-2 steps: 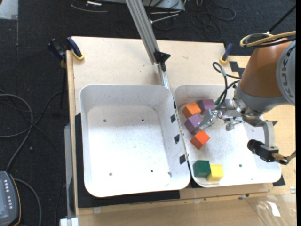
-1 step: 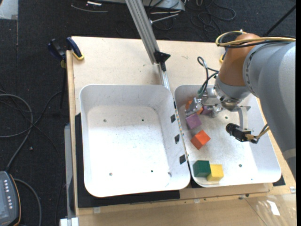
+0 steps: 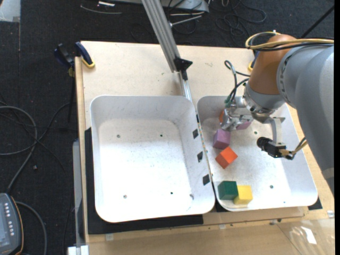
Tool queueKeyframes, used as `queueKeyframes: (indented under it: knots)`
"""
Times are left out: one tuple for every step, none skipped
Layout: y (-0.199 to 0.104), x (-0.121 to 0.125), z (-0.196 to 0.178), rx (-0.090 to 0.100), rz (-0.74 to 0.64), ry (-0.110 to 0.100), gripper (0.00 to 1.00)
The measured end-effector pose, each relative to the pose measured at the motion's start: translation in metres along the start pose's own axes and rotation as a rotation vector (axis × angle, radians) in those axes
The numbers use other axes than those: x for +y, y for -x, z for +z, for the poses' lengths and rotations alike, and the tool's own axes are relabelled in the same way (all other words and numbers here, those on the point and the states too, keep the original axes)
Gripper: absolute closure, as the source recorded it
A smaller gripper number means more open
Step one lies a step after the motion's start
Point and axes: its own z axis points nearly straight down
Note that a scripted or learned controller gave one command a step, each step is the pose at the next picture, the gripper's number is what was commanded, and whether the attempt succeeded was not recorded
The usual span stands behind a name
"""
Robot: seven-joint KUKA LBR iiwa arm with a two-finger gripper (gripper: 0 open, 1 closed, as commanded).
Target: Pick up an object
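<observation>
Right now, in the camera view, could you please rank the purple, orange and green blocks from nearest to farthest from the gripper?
1. Purple block: just below the gripper.
2. Orange block: mid-bin, lower.
3. Green block: at the right bin's near edge, touching a yellow block.

Two bins sit side by side on the surface (image 3: 133, 68), the left bin (image 3: 106, 110) touching the right bin (image 3: 297, 185) along their shared edge. In the right bin, near its left wall, one block (image 3: 222, 138) lies just under the pincer (image 3: 232, 122). A second block (image 3: 227, 156) lies just in front of it. Toward the front left corner, two more blocks (image 3: 227, 189) (image 3: 244, 194) sit touching, side by side.
</observation>
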Motion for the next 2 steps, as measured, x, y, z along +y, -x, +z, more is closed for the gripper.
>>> queueKeyframes:
  knots:
    - [0.0, 0.0, 0.0, -0.001, 0.0, 0.0, 0.0]
    - [-0.007, 0.022, 0.01, -0.001, 0.001, 0.003, 0.0]
